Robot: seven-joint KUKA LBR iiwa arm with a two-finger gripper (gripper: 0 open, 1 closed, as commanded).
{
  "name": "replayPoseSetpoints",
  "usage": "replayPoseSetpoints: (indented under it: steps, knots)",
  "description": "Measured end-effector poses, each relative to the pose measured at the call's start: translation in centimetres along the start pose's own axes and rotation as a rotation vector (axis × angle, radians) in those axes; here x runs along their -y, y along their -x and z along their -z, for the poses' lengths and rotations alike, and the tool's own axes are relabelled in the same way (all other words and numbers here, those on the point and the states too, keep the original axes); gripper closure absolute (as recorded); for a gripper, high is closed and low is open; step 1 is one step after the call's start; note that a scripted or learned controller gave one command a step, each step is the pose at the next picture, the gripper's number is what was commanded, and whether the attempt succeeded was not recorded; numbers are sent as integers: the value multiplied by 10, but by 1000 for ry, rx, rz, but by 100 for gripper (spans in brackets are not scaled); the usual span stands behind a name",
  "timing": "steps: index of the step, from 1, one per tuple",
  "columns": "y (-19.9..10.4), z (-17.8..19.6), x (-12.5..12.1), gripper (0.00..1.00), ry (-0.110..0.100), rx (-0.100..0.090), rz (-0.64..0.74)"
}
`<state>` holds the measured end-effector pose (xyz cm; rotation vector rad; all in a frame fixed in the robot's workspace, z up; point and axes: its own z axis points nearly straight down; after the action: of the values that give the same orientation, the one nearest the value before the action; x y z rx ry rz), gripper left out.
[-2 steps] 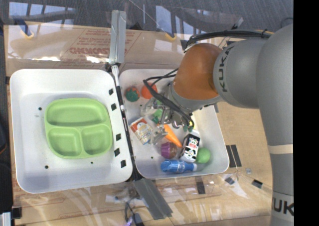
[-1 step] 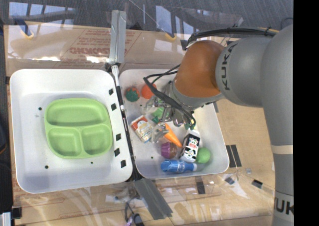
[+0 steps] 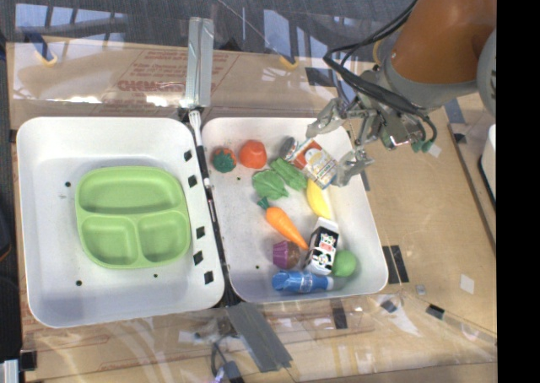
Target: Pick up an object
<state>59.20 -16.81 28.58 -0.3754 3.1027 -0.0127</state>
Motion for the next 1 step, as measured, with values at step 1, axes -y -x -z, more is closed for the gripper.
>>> replayPoseSetpoints:
  steps: [1]
  knots:
    - [-18,-121,-61,100,16,-17,237]
